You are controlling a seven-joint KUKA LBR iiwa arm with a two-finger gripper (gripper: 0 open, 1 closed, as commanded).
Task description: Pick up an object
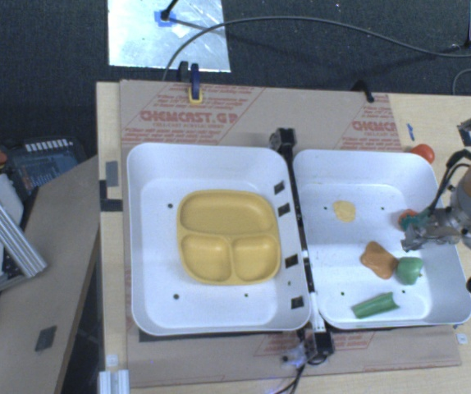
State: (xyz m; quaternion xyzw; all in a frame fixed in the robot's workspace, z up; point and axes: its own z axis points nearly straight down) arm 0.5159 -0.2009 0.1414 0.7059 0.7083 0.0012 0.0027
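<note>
**benchwatcher:** Nearest the camera, a green stick-shaped piece (374,304) is lying by the front wall of the right bin (367,183). Just behind it an orange lump (378,259) and a small green ball (409,269) are sitting almost touching. A pale yellow blob (345,211) is resting further back, well apart from them. The left bin (149,220) is holding a yellow divided plate (227,236).

**gripfan:** And the arm?

**benchwatcher:** The gripper (416,235) is hanging low at the right side of the right bin, just above the green ball. Something small and red-teal (407,217) is sitting right beside it, too blurry to name. Nothing is showing between the fingers, and whether they're spread or pinched, nobody can tell from this angle.

**gripfan:** So which step?

**benchwatcher:** Looks like it's lining up over a target, not lifting yet. My guess is the green ball: small, round, smooth, likely to roll. The next move is calling for a straight drop centred on it, since the orange lump is crowding one side.
</note>
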